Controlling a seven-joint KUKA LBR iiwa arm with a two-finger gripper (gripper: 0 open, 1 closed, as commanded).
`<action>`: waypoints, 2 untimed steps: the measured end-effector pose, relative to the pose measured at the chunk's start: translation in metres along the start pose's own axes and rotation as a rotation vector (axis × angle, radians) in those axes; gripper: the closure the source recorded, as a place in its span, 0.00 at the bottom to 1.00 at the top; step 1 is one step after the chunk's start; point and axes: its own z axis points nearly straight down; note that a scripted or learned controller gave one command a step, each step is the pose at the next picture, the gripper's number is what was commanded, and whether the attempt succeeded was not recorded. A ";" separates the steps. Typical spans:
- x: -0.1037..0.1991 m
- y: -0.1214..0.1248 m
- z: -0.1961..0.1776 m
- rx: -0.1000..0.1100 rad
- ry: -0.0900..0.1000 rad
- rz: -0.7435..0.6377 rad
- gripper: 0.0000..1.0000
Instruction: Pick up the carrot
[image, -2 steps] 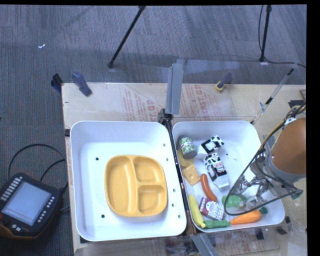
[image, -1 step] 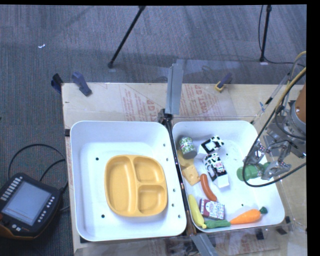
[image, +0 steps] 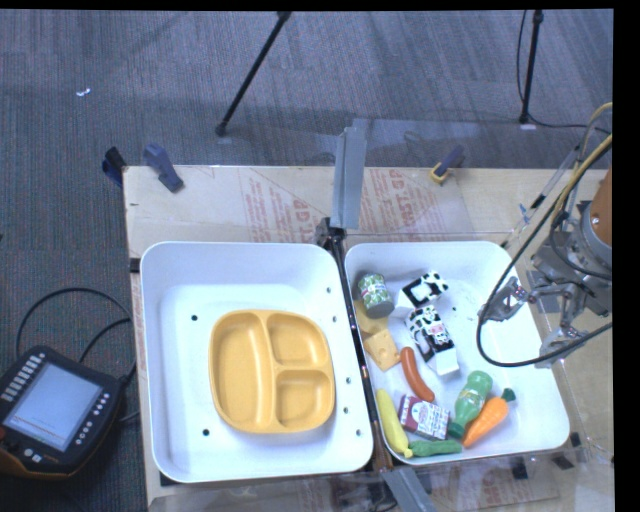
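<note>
Far left, off the bench, a teach pendant (image: 52, 408) with a pale screen, cable looping away behind it; on the bench's back edge, a pair of blue clamps (image: 160, 165); then the left bin (image: 165, 300), white and shallow, holding a yellow divided plate (image: 272, 370) with three compartments, sitting roughly in its middle; between the bins, a grey upright post (image: 349, 178) rising from the seam; over into the right bin (image: 500, 260), crowded along its left and front; a green-patterned can (image: 373, 291) near the back left; a cheese wedge (image: 381, 348) just in front of it; two black-and-white milk cartons (image: 430, 315), one behind the other; a red sausage (image: 416, 374) lying at a slant beside the nearer carton; a yellow banana (image: 391, 421) along the left wall; a dark red packet (image: 424, 417) next to it; a green pickle (image: 436, 448) at the front wall; a green bottle (image: 472, 394) leaning; and the carrot (image: 486, 421), orange with a green tip, lying slanted in the front right corner, touching the bottle; far right, the gripper (image: 508, 302) over the bin's right side, well back from the carrot, cables looping beneath; open or closed, cannot tell at this angle
</note>
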 end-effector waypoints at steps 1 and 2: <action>-0.013 -0.007 -0.002 0.000 -0.001 -0.262 0.00; 0.054 0.009 0.118 -0.003 0.001 -0.238 0.00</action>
